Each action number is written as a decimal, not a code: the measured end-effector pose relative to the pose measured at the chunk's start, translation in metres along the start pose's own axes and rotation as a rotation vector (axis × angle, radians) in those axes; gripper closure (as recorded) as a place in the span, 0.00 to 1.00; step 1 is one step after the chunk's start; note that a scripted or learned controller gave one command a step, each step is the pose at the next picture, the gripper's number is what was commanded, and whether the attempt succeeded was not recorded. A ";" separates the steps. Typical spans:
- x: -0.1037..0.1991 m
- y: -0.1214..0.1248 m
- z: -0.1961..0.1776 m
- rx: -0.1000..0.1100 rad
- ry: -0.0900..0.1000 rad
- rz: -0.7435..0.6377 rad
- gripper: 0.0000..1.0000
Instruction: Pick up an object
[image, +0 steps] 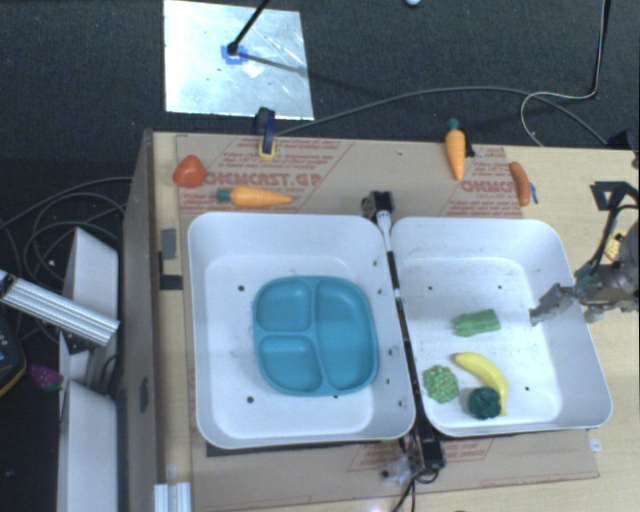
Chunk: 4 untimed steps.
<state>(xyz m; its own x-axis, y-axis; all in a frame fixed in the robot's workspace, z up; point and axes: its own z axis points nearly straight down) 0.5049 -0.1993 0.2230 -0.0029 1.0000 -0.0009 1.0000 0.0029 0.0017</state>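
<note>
The right bin (470, 255) holds a green block-shaped toy (475, 323), a yellow banana (482, 372), a light green bumpy toy (439, 382) and a dark green toy (485, 403). My gripper (550, 304) comes in low over the right bin's right side, to the right of the green block and apart from it. Nothing shows in its grasp. The arm behind it runs off the right edge of the view.
The left bin (225, 300) bears a blue divided plate (315, 335). On the bench behind the bins lie a tomato (189, 172), a carrot (255, 197), a second carrot (456, 150) and an orange toy (520, 183). A black divider (395, 290) runs between the bins.
</note>
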 end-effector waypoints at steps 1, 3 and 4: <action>0.080 0.001 0.139 0.000 0.001 -0.001 0.00; 0.086 -0.019 0.139 0.002 0.001 0.002 0.00; 0.087 -0.017 0.128 -0.002 0.002 0.000 1.00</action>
